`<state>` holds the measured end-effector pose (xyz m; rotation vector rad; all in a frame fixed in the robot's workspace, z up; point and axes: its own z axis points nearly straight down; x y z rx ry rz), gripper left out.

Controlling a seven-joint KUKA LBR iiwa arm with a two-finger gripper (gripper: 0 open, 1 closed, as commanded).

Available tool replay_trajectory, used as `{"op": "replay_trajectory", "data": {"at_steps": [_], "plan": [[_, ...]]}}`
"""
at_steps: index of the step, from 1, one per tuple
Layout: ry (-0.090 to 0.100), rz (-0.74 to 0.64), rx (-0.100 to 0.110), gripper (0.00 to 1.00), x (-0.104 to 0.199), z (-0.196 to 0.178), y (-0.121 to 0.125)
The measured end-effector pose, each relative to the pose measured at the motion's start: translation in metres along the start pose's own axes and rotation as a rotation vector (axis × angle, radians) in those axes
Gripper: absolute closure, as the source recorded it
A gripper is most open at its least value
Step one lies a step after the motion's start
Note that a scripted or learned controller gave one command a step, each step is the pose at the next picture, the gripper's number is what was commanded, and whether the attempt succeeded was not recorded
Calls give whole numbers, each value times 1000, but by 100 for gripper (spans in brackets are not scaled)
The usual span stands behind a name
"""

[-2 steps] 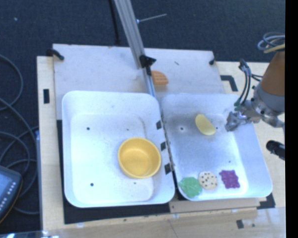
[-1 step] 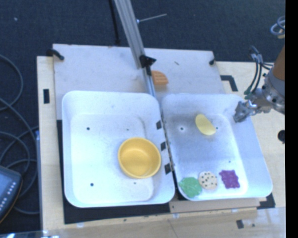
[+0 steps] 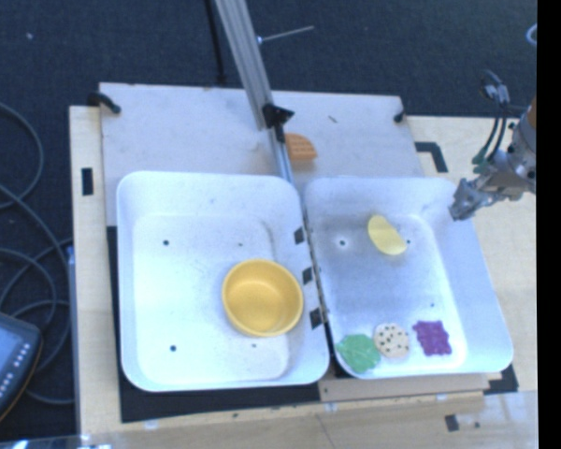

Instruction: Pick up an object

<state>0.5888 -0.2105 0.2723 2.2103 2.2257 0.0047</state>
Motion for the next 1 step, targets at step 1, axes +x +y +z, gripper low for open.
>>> {"op": "replay_trajectory", "data": {"at_steps": [1], "plan": [[0,1,3,100,40,3,20]]}}
